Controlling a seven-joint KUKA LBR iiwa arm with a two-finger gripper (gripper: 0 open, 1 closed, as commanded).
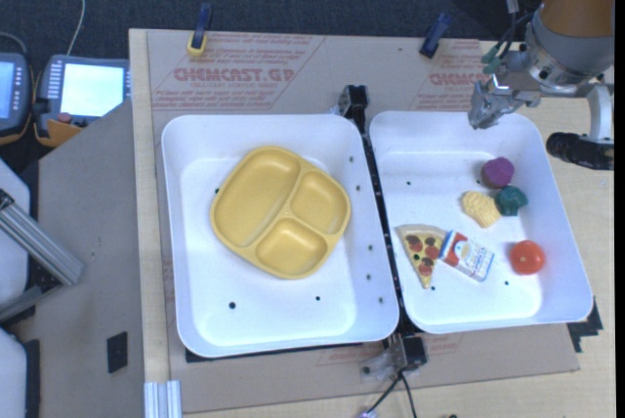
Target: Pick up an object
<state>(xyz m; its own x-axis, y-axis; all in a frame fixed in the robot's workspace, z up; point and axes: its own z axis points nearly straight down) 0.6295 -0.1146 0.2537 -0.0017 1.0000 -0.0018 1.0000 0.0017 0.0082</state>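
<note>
Gripper (pixel 485 116): upper right of the frame, hanging over the far rim of the right bin (pixel 559 307), nothing between its fingers; whether they are spread or pressed together I cannot tell at this size.

Nearest object: purple ball (pixel 497 172), in the right bin's upper right part, just below the gripper in the frame and a little to its right. It looks the likeliest pick.

Key relation: every loose item lies below the gripper in the frame, so I judge the coming move runs down-frame into the bin.

Corn cob (pixel 479 208): below the purple ball, touching or nearly touching the teal piece (pixel 511 200) on its right; long axis slants from upper left to lower right.

Red tomato (pixel 527 257): lower right of the bin, apart from the others, round, no clear axis.

Pizza slice (pixel 422 253): bin centre, tip pointing down-frame, crust edge uppermost.

Small carton (pixel 467 257): just right of the pizza slice, touching it or nearly so; long axis runs upper left to lower right.

Left bin (pixel 186 240): holds a yellow divided plate (pixel 280 210), well apart from the gripper.

Risk: the clustered corn and teal piece may get nudged during a grasp there.
</note>
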